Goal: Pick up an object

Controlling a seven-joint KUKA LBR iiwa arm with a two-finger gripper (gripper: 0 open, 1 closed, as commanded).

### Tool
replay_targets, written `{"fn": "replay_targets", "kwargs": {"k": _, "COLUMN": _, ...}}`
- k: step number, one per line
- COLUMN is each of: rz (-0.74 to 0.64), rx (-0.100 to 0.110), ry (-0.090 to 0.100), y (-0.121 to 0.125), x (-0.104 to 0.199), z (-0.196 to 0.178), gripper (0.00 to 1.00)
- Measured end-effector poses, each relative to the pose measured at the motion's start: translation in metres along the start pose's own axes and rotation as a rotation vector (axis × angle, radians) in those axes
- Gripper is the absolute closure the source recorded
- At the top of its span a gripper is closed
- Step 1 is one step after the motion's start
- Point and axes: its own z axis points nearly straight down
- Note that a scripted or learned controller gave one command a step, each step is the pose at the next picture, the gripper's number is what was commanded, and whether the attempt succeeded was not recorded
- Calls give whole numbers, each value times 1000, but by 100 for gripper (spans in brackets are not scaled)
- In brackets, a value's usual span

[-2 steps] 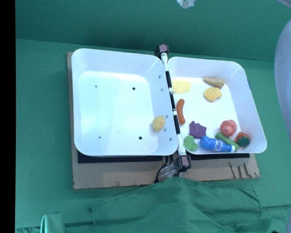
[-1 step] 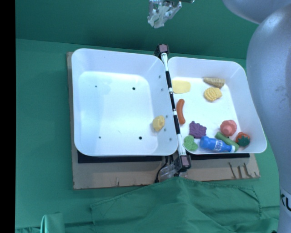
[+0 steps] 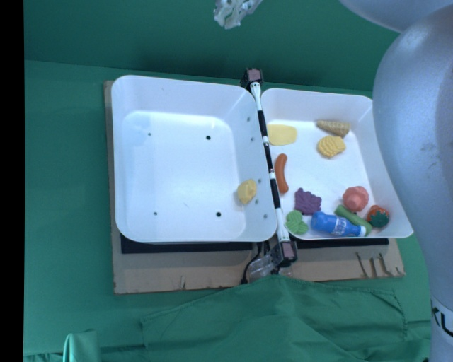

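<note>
Our gripper [image 3: 232, 12] hovers high beyond the divider rod [image 3: 267, 161], clear of the toys; its finger spread we cannot tell.

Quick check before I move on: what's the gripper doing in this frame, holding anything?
Gripper: at the view's top edge, above and behind the bins; open or shut cannot be told, nothing seen between its fingers.

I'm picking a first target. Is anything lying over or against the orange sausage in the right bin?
Nothing visible does. The orange sausage lies alone on bare floor of the right bin, apart from its neighbours. The gripper is high above.
</note>
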Motion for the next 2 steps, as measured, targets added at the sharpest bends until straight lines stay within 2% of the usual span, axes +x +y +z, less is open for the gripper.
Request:
{"fn": "replay_targets", "kwargs": {"k": 1, "rz": 3, "rx": 8, "ry": 0, "y": -47, "x": -9, "z": -16, "gripper": 100}}
{"fn": "replay_targets", "kwargs": {"k": 2, "rz": 5, "rx": 3, "ry": -1, "y": -60, "x": -37, "z": -35, "gripper": 100}}
